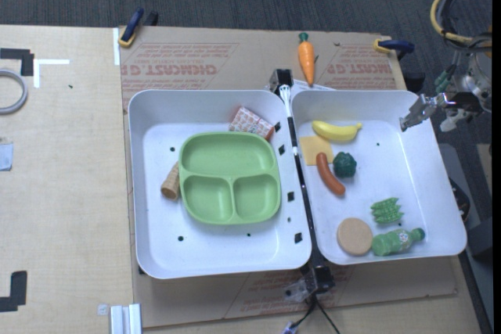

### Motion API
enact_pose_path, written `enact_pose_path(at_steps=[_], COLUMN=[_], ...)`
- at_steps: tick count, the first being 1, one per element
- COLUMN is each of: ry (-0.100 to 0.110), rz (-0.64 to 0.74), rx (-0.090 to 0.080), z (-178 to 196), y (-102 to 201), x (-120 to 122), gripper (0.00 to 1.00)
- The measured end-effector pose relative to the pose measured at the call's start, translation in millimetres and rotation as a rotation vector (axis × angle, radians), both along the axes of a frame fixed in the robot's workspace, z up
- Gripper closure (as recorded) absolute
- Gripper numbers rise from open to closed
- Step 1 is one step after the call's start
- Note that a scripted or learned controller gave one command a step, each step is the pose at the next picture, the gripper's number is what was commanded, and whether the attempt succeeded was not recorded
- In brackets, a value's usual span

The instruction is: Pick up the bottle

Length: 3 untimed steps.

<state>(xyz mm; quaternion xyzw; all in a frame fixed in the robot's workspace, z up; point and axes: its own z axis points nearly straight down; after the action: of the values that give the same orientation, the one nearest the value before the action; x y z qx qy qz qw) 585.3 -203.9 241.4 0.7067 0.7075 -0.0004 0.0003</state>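
bench [63, 192] | cardboard sheet [180, 62] | two white bins [145, 192] | carrot [305, 57]

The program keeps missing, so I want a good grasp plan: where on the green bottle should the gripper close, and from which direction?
Grip the green bottle mid-body, coming straight down: it lies on its side, cap pointing right, with the tan disc close at its left end.
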Motion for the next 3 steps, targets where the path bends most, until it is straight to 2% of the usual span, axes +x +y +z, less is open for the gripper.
enact_pose_path(at_steps=[1, 2, 3], ry=[-0.001, 0.001, 0.001], rz=[0.002, 0.076, 0.122], rx=[-0.002, 0.000, 0.001], z=[10, -4, -32], y=[0, 72, 120], x=[1, -72, -108], gripper=[1.00, 1.00, 1.00])
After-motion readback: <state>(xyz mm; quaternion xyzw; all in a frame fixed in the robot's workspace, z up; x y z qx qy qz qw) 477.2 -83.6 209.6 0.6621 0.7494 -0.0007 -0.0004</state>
